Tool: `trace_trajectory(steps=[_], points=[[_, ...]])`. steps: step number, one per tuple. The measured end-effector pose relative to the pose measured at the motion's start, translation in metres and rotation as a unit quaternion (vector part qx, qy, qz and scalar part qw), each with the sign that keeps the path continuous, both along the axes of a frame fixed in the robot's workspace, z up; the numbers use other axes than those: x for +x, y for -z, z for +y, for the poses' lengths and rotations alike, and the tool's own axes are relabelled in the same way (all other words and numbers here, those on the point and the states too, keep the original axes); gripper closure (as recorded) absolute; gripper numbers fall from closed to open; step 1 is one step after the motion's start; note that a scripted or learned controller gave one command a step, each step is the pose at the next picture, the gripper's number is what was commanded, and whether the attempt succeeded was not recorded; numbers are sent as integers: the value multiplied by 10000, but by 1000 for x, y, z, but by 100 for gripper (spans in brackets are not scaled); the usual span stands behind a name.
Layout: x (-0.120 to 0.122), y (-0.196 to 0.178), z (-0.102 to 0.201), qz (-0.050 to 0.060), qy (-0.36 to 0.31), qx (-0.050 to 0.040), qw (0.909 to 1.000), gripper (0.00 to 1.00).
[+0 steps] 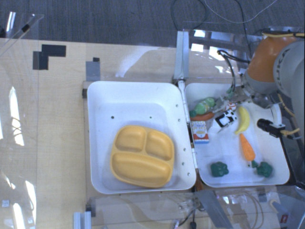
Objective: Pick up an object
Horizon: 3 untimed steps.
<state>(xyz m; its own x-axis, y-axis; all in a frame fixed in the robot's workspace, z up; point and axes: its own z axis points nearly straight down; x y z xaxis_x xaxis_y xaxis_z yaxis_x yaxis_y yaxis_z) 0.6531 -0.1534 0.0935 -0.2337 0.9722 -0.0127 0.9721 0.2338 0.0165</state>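
Arm [276, 66] from right — claw [230, 109] low

banana [243, 119], carrot [247, 148], small carton [200, 131] and perhaps broccoli [219, 169] lie in the right bin [281, 175].

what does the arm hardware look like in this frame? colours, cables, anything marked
The arm has rounded grey housings with an orange band above the wrist. Thin black cables run along the wrist toward the gripper, which is a dark, compact assembly with white patches near its tip. A black bracket-like part juts out lower on the arm. No legible markings at this resolution.
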Motion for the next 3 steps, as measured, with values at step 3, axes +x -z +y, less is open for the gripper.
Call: trace_trajectory(steps=[3], points=[[-40, 6, -53, 90, -734, 30, 9973, 0]])
